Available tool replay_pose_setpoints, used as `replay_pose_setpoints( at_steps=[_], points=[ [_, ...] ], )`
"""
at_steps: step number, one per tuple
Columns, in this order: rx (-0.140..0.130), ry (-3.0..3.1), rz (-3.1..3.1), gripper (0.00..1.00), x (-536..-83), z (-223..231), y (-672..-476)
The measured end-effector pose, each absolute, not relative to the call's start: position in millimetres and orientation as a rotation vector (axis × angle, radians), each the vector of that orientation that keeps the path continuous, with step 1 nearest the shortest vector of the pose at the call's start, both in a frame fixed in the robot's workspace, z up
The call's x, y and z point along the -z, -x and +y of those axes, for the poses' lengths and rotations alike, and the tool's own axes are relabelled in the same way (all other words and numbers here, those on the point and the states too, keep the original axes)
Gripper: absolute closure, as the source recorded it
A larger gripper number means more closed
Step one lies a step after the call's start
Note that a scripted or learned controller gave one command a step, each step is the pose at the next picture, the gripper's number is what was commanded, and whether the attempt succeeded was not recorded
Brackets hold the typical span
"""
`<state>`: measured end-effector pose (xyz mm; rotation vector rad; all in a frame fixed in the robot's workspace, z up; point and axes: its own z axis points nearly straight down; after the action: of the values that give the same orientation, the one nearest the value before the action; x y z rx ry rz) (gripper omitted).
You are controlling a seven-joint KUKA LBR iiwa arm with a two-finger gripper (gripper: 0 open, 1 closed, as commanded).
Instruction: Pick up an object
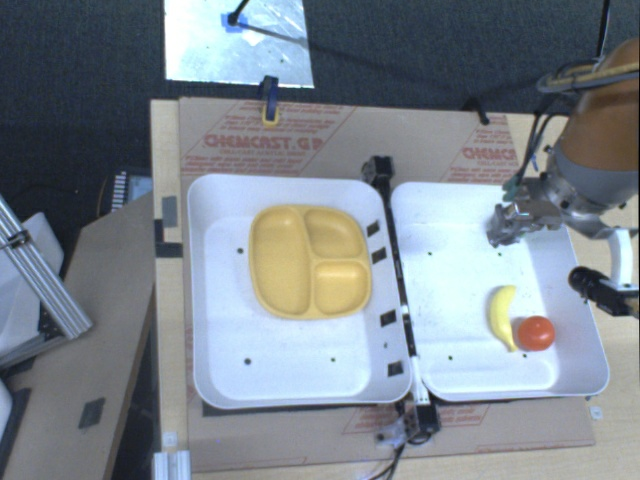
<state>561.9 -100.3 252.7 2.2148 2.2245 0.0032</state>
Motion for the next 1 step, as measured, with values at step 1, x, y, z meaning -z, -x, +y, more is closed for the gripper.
replay_pose_setpoints(
  at_steps=[1],
  points=[
    [-0.003, -2.212, 2.231, 1.00, -258.3, -51.3, -552.0]
  ],
)
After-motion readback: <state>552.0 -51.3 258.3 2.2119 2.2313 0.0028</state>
